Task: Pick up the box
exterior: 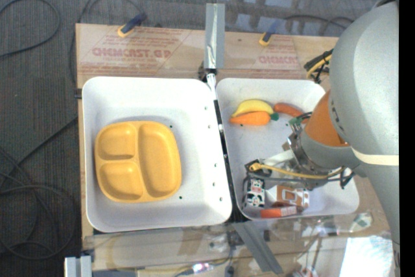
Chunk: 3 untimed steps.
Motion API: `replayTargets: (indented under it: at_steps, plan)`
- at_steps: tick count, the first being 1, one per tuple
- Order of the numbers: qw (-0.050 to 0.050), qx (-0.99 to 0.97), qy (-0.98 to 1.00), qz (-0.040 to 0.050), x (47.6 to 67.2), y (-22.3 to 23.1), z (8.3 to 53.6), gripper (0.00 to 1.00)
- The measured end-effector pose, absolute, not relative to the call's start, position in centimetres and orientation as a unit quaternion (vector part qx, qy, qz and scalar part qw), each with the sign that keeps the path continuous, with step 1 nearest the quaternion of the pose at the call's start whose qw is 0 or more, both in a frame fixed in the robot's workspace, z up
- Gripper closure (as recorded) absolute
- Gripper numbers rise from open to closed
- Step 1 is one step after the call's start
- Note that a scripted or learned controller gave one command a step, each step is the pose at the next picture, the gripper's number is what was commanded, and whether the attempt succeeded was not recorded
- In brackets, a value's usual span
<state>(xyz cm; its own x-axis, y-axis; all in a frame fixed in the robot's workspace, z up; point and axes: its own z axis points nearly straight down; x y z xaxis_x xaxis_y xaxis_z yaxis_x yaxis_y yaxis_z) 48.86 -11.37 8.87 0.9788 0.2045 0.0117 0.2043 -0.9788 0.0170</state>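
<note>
Box (255,191) first: a small carton with a black-and-white printed face, lying in the right bin (237,139) near its front edge, at about seven o'clock within that bin. Just beside it at three o'clock lies a flat orange-and-white packet (289,195), and along the front of both runs a slim orange carrot-shaped piece (280,211). A yellow cable (285,170) stretches across just above the box, from its top corner toward the arm.

The gripper (299,156) hangs at about two o'clock from the box, close to it; its tips are lost among dark metal and cable, and I cannot tell how they are set. Above the wrist sits the glossy orange band (321,126), then the smooth, rounded grey arm (366,87) swelling out to three o'clock.

At twelve o'clock in the same bin lie a curved yellow banana (254,106), touching an orange carrot (250,118) below it, and a second carrot (288,109) near them at three o'clock.

The left bin (149,100) holds a rounded yellow plastic tray (137,160) with three compartments. Both bins are matte white with rounded corners, resting on brown cardboard (130,52).
</note>
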Motion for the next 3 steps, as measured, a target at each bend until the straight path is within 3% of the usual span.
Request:
replayTargets:
  at_steps: [1,2,3]
  plan:
    - [0.010,0.994,0.109,0.0233,50.1,-10.8,9.6,0.00]
    - [0.006,0.994,0.107,0.0216,50.1,-11.6,9.6,0.00]
    - [0.002,0.985,0.171,0.0046,48.8,-18.2,8.8,0.00]
